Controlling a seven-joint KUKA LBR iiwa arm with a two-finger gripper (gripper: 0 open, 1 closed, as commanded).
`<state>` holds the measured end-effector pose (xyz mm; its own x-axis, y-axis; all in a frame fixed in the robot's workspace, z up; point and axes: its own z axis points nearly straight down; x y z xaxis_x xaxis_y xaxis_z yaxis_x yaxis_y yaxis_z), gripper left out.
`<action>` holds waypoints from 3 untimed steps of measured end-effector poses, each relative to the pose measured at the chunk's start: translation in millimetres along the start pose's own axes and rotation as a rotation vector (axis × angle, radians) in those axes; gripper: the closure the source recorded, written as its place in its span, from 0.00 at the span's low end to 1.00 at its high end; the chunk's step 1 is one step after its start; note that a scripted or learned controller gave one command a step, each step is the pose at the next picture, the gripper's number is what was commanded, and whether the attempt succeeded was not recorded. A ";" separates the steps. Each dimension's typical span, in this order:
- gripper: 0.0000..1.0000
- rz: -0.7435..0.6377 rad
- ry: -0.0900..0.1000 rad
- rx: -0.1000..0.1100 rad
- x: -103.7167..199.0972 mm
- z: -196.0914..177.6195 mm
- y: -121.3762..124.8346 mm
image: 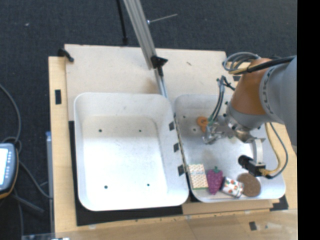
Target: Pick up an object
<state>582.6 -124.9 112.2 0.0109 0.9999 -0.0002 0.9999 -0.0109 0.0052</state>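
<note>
Nearest the camera, along the front wall of the right bin (pixel 280 186), four small things are lined up: a pale box (pixel 197 176) with a checked pattern at the left, a purple toy (pixel 215 180) touching it, a small white can (pixel 232 186) with red marks lying on its side just beside that, and a brown disc (pixel 250 184) at the right end. A small orange piece (pixel 201 120) is seen farther back in the same bin, near its left wall and well apart from the front row. The gripper (pixel 212 134) is lowered into the middle of the right bin, just beside the orange piece and on its near side; nothing can be seen between the fingers, and whether they are apart or together cannot be told from this angle, since they are small and blurred against the white floor. The grey arm (pixel 277 91) with its orange band (pixel 247 94) is reached in from the right, with cables looped over the wrist. The left bin (pixel 82 134) is set touching the right one on the light wooden worktop (pixel 115 69). A metal pole (pixel 140 24) is slanted up from behind the bins.
</note>
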 end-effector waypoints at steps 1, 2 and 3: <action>1.00 -0.009 -0.001 -0.001 -5.7 -49.2 10.1; 1.00 -0.016 -0.001 -0.001 -8.3 -92.7 11.6; 1.00 -0.014 -0.001 0.000 -9.8 -123.3 12.9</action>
<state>594.8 -134.8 235.6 -0.0030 1.0000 -0.0011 1.0000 0.0030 0.0052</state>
